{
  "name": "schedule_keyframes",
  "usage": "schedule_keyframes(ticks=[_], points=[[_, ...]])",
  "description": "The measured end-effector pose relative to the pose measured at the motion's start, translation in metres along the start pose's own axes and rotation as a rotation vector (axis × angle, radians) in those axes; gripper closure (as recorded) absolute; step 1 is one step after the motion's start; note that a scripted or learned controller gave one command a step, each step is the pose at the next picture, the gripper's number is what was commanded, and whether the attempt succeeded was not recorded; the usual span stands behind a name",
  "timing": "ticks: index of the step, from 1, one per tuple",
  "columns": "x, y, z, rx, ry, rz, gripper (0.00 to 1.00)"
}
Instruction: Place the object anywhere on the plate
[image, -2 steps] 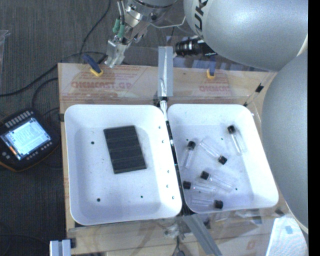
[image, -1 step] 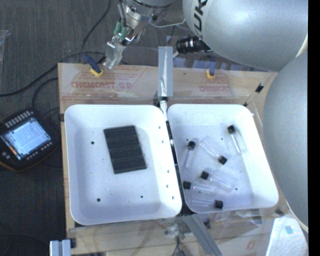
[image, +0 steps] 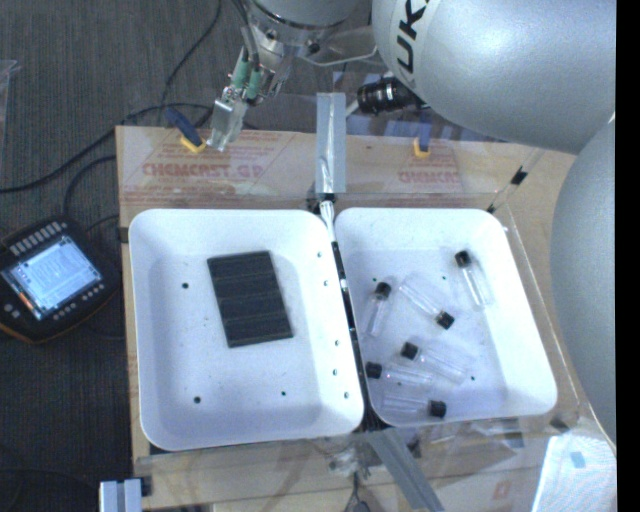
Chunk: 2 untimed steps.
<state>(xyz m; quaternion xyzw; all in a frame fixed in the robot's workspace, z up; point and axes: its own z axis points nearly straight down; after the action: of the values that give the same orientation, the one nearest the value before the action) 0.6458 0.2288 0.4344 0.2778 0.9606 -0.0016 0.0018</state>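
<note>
1. Clear plastic vials with black caps (image: 430, 305) are seen scattered in the right bin (image: 520, 260), none yet on the dark ribbed plate (image: 250, 298) laid flat in the left bin (image: 160, 330).
2. Beyond the bins, the gripper (image: 226, 125) is raised; whether anything is held cannot be told.

The bench (image: 250, 165), topped with what looks like printed board, bears two shallow white bins touching side by side: the left bin (image: 160, 400) and the right bin (image: 520, 340).
</note>
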Motion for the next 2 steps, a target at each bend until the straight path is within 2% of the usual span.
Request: schedule_keyframes(ticks=[2], points=[[-0.0103,0.0109,-0.0001,-0.005,0.000,-0.544,1.00]])
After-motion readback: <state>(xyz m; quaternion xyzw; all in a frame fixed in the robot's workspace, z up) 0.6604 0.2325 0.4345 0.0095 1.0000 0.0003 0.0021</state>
